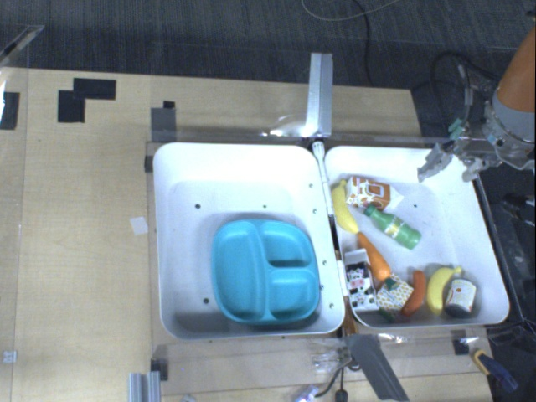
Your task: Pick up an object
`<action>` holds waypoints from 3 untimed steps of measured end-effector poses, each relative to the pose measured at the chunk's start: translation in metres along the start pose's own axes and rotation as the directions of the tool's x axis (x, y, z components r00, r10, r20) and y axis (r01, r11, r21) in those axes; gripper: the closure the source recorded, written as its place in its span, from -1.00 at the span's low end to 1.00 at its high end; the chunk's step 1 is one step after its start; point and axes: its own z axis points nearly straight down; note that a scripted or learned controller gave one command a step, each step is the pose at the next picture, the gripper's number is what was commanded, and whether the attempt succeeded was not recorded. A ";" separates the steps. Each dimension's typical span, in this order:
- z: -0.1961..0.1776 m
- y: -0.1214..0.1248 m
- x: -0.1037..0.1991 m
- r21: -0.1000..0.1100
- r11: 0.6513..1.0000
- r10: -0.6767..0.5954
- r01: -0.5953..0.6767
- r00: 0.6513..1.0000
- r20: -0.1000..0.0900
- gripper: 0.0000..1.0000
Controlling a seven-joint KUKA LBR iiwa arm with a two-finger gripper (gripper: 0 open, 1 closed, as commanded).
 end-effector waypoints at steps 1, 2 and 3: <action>0.106 0.007 0.023 -0.016 1.000 0.019 -0.019 1.000 0.003 -1.00; 0.141 -0.055 0.019 -0.008 0.934 -0.356 0.356 0.934 0.005 -1.00; 0.130 -0.053 0.020 -0.012 0.934 -0.358 0.358 0.934 0.006 1.00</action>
